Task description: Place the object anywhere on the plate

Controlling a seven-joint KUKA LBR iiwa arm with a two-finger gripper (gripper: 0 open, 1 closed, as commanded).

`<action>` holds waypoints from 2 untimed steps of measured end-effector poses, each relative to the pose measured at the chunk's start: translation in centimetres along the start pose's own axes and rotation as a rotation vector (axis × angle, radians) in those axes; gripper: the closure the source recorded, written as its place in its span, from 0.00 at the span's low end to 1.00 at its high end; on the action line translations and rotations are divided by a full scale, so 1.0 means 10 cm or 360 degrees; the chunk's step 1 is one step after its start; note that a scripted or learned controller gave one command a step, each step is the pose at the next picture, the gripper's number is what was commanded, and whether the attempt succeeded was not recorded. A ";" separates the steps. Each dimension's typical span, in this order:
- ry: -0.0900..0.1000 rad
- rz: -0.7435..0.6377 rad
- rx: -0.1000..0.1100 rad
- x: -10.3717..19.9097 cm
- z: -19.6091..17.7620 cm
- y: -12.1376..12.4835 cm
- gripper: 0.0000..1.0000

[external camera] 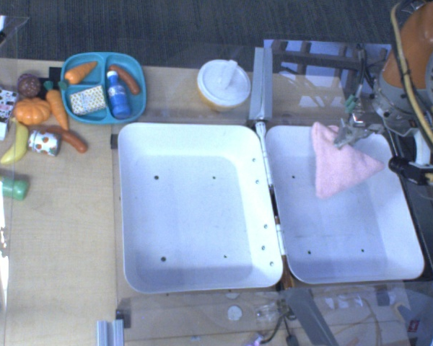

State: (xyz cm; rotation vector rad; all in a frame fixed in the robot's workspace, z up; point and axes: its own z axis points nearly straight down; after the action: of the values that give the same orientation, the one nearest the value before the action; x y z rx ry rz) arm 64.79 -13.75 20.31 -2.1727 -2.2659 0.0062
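- Farthest to the left of the hand, on the wooden surface (58, 265), lies a scatter of toy food: a banana (16, 148), a small orange pumpkin (31, 111), a dark round piece (29, 85), a little printed can (43, 143), a sausage-like piece (71, 140) and a green item (11, 187) near the edge.
- Just beside those, still well left of the hand, sits a teal divided plate (133, 69) holding a carrot (81, 71), a blue bottle (117, 94), a checked packet (87, 100) and a reddish sausage shape (130, 82).
- Nearer, up and to the left of the hand, a white lidded cup (224, 83) with a yellow base stands on the surface above the bins.
- The left bin (195, 207) lies down and to the left of the hand, well apart from it.
- The right bin (346, 229) lies under the hand and spreads out below it.
- A pink cloth (335, 171) rests in the upper part of the right bin, a rumpled triangle spreading down and to the left from the hand; its upper right corner rises to meet the fingertips.
- The hand (352, 130) is over the upper right corner of the right bin, and its fingers look pinched together on that raised corner of the pink cloth.
- The arm (418, 49), grey with an orange band, rises up and to the right of the hand.
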 end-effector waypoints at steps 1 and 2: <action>-0.0001 -0.0013 -0.0005 0.01 -0.18 0.02 1.00; 0.0002 -0.0657 -0.0005 0.56 -0.11 -0.20 1.00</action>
State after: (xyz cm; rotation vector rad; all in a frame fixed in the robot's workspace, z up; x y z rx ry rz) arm 62.54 -8.22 21.46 -1.6620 -2.6637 0.0009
